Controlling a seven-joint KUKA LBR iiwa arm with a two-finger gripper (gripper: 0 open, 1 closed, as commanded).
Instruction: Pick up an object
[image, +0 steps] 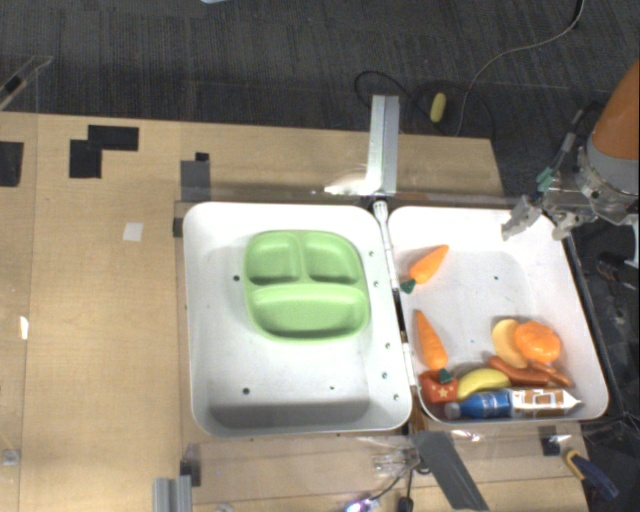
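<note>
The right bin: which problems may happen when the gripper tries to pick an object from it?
1. The banana, blue bottle and orange fruit are crowded in the right bin's near corner, so the gripper may jostle neighbours.
2. One carrot lies close to the wall, leaving little finger room.

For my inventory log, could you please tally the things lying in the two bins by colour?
Green: 1, the divided tray
Orange: 3, two carrots and a round fruit
Yellow: 1, the banana
Blue: 1, the bottle
Total: 6 clear; the remaining pieces in the corner heap are too jumbled to count.
</note>
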